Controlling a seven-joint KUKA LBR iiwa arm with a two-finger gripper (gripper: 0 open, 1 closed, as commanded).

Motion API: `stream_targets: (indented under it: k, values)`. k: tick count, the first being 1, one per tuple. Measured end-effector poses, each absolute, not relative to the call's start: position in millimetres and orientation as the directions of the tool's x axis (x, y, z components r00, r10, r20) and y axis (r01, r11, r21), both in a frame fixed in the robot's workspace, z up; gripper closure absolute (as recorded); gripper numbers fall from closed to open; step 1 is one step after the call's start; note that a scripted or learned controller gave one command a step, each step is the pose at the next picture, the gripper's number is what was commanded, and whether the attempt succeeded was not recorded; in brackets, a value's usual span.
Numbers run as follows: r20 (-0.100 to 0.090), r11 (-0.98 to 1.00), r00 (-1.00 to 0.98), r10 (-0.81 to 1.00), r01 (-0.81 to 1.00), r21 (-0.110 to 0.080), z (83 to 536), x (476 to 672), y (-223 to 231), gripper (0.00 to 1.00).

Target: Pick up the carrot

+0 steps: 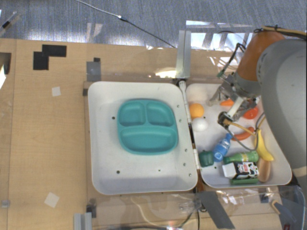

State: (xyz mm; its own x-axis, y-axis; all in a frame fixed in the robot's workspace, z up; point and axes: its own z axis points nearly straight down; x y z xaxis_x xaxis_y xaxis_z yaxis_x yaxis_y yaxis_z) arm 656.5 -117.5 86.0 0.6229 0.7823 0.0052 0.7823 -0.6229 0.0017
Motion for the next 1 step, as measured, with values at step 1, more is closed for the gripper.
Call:
stream_targets:
  k: [1]
  values:
    - [0.007,-0.448,0.448,0.894,0.894,-0.001,86.2,662.5,-165.1,0.0]
